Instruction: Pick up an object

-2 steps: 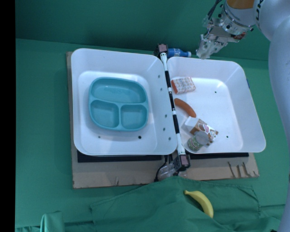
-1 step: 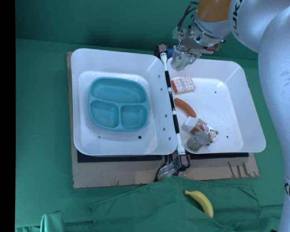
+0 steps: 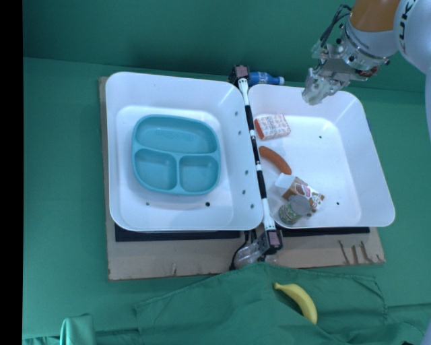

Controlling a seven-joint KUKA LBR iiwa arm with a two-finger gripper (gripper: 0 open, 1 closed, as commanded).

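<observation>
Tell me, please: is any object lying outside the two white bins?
Yes. A banana lies on the green cloth below the bins, and a blue bottle rests beyond the right bin's top rim.

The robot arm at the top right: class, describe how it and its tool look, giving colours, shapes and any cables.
The arm is light grey and rounded, with an orange band above the wrist. Thin dark cables loop along its side. The tool at its end is a compact block of silvery-grey metal with dark parts.

light: bright, even, teal-tinted | shadows: soft, faint | glare: white bins [image 3: 350, 195] slightly washed out | focus: mildly soft overall
</observation>
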